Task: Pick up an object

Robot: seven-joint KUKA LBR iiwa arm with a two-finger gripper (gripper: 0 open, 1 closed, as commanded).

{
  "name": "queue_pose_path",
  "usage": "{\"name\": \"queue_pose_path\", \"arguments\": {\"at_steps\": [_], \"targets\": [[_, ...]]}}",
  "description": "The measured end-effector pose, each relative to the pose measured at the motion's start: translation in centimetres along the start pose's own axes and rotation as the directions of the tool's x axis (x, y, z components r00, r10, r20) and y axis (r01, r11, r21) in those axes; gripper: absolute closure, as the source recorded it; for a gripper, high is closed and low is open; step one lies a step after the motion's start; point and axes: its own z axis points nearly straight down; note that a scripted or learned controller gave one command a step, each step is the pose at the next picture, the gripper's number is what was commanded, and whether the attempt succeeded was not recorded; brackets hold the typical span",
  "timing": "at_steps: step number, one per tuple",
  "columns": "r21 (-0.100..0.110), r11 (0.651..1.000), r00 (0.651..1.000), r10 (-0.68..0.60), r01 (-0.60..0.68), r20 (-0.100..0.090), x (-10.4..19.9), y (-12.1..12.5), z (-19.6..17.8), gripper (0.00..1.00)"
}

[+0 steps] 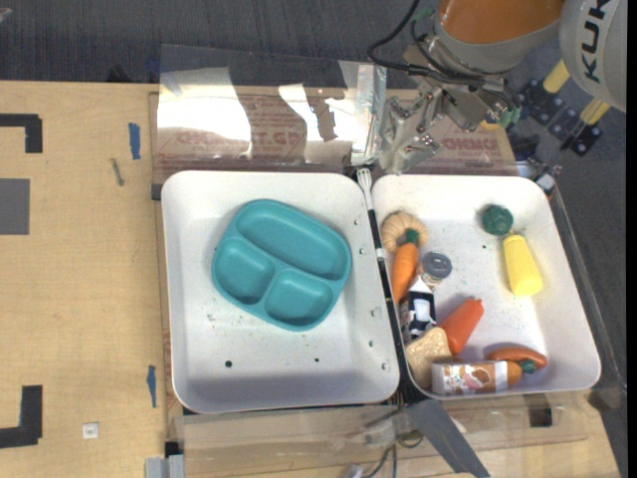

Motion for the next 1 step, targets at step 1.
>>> {"name": "queue_pose_path", "arguments": {"at_steps": [1], "targets": [[-0.014, 0.994, 0.994, -0.105, 0.105, -0.023, 4.05, 5.33, 10.1, 1.0]]}}
